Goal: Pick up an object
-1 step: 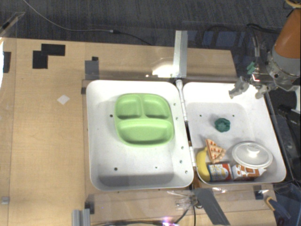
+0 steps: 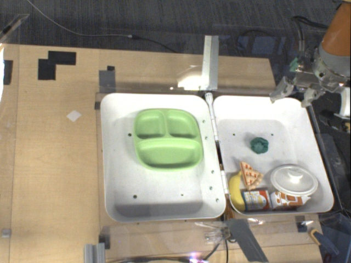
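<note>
The right bin [image 2: 241, 111] holds a small dark green lump [image 2: 260, 144] near its middle. A toy pizza slice [image 2: 251, 175], a yellow banana [image 2: 236, 193], a lying orange and white carton [image 2: 272, 200] and a white lidded bowl [image 2: 295, 181] crowd its front edge. My gripper [image 2: 289, 98] hangs over the bin's far right corner. It is open, nothing sits between its fingers, and it is well apart from all the objects.
A green divided plate [image 2: 167, 137] lies in the left bin [image 2: 118, 163]. A metal divider post [image 2: 210, 64] stands behind the seam between the bins. Cables run across the dark floor at the back and right.
</note>
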`<action>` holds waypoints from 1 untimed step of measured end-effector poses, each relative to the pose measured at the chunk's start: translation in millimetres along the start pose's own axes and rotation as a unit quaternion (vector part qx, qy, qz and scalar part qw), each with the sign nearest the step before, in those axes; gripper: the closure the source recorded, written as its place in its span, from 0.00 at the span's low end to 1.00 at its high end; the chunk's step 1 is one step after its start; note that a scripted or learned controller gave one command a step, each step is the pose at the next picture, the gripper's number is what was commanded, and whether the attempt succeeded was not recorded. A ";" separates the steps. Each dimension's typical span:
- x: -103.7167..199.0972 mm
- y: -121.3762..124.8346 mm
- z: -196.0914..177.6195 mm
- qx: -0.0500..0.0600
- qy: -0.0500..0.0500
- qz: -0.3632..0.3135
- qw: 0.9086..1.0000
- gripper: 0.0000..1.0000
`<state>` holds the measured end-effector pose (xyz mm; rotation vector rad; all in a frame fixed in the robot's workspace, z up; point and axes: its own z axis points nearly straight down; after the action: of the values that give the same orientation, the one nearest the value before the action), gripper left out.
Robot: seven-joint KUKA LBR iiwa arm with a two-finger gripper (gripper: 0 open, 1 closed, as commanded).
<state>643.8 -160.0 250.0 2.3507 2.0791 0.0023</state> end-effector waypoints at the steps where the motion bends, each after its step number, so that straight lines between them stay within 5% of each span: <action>1: 35.4 -44.1 128.4 0.002 0.001 -0.036 0.999 0.00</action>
<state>604.8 -119.7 121.4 2.2783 2.1642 -0.0010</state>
